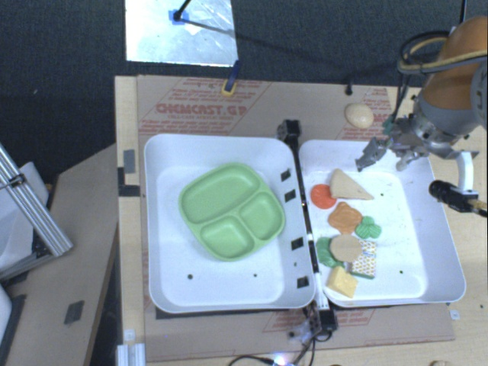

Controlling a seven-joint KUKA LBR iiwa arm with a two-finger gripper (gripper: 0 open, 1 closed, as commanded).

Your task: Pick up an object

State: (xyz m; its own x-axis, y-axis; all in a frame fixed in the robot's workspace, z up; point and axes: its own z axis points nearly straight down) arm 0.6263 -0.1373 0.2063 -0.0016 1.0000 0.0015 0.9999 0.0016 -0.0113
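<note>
The right bin (427, 273) holds several toy food pieces along its left side: a cream wedge (350, 185), a red disc (322, 197), an orange piece (345, 218), a green piece (370, 228), a tan round (345, 247) and a yellow block (342, 281). My gripper (386, 157) hangs over the bin's far edge, up and to the right of the cream wedge. It is open with nothing between its fingers.
A green divided plate (231, 210) lies in the left bin (164, 280). A beige egg-shaped object (359, 115) rests on the cardboard behind the right bin. A black divider (301, 204) runs between the bins. A patterned packet (367, 262) lies beside the yellow block.
</note>
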